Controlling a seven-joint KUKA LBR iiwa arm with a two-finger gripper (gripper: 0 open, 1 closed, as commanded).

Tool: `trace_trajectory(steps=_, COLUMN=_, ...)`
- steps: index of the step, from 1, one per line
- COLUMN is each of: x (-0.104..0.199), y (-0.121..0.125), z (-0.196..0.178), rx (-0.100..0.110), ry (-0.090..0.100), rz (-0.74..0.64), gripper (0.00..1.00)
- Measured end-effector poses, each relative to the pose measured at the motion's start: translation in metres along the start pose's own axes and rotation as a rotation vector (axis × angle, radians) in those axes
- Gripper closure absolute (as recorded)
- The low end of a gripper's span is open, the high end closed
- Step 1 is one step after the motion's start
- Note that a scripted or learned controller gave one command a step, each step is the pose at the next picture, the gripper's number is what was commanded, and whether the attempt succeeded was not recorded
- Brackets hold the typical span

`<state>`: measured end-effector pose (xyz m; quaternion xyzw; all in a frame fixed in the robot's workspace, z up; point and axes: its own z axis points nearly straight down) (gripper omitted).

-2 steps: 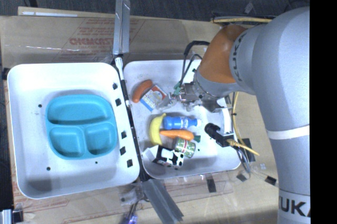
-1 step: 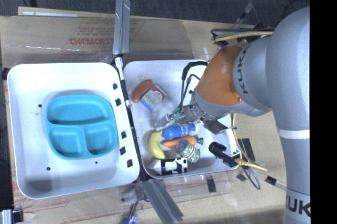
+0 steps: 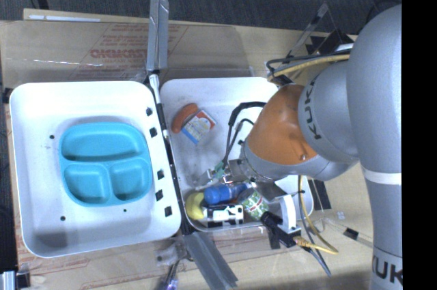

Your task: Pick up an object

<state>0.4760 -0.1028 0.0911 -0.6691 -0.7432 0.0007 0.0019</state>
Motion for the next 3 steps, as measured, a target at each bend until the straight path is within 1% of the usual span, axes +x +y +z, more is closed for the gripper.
trace_trajectory(steps=1, x=0.000, y=0.001, z=-0.009, rx=0.000, ry=0.000, rz=-0.007, gripper=1.00)
trace_trajectory(steps=2, x=0.024, y=0.004, z=-0.194, rx=-0.006, ry=-0.004, rz=-0.369, gripper=1.00)
trace_trajectory(steps=3, x=0.015, y=0.058, z=-0.141, rx=-0.001, ry=-0.003, rz=-0.098, gripper=1.00)
